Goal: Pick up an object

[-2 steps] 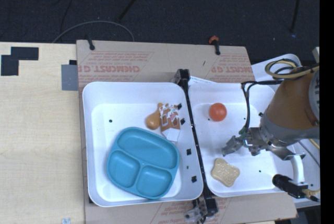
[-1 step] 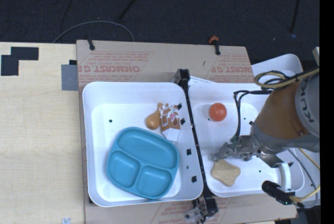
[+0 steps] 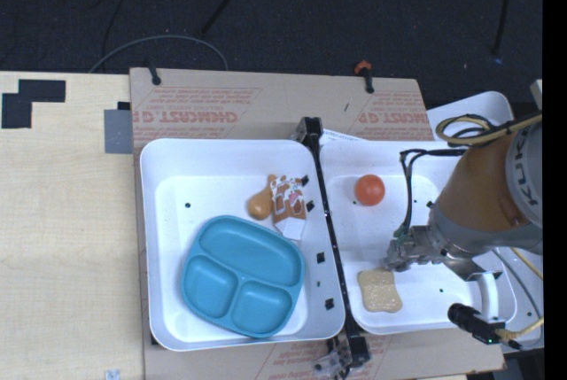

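Observation:
A beige, toast-like flat piece (image 3: 380,290) lies near the front of the right bin (image 3: 416,166). A red ball (image 3: 369,190) rests farther back in the same bin. My gripper (image 3: 400,255) hangs low just behind and to the right of the beige piece, close to its upper edge; the arm's orange band (image 3: 478,192) rises to the right. In the left bin (image 3: 168,192) sit a blue divided plate (image 3: 242,275) and, behind it, an orange-brown lump (image 3: 260,205) beside a brown and white packet (image 3: 288,201).
A black divider clamp (image 3: 321,219) runs between the two bins. Cardboard (image 3: 266,108) lies under the bins, with pale wooden bench (image 3: 62,219) to the left. Cables (image 3: 465,128) loop near the arm at the right.

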